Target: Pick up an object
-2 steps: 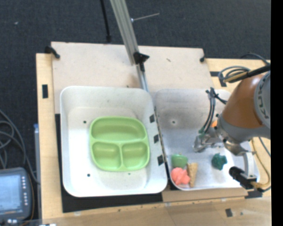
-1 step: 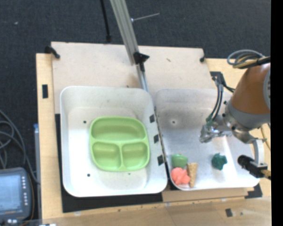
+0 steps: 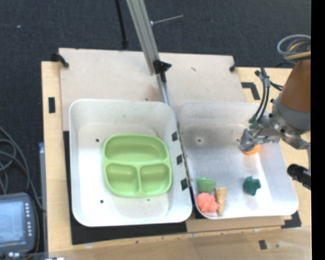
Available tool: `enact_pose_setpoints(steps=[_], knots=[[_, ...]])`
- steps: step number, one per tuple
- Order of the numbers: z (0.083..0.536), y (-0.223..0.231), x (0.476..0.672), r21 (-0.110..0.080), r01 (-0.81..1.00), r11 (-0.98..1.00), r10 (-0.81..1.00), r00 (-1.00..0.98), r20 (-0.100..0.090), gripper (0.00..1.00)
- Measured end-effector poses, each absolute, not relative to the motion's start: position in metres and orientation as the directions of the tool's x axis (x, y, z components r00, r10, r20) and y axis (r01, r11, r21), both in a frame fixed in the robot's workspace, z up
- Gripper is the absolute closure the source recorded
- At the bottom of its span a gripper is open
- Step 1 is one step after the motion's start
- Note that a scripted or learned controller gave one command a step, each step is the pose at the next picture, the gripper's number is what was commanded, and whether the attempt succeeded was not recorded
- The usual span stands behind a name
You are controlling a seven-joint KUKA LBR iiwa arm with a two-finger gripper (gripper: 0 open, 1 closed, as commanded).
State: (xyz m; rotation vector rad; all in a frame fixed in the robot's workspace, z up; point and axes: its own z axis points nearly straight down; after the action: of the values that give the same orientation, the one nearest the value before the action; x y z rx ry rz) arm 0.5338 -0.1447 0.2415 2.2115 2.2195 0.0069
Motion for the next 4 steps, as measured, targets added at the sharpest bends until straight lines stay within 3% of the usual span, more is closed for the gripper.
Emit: enact_pose_setpoints(steps=[1, 3, 4], knots=[[0.282, -0.146, 0.535, 0.006, 1.0, 0.004, 1.0, -0.004, -0.002, 1.0], [0.284, -0.041, 0.535, 0.002, 1.0, 0.008, 1.0, -0.008, 0.001, 1.0], [0.264, 0.001, 0.537, -0.001, 1.0, 0.006, 1.0, -0.006, 0.001, 1.0]])
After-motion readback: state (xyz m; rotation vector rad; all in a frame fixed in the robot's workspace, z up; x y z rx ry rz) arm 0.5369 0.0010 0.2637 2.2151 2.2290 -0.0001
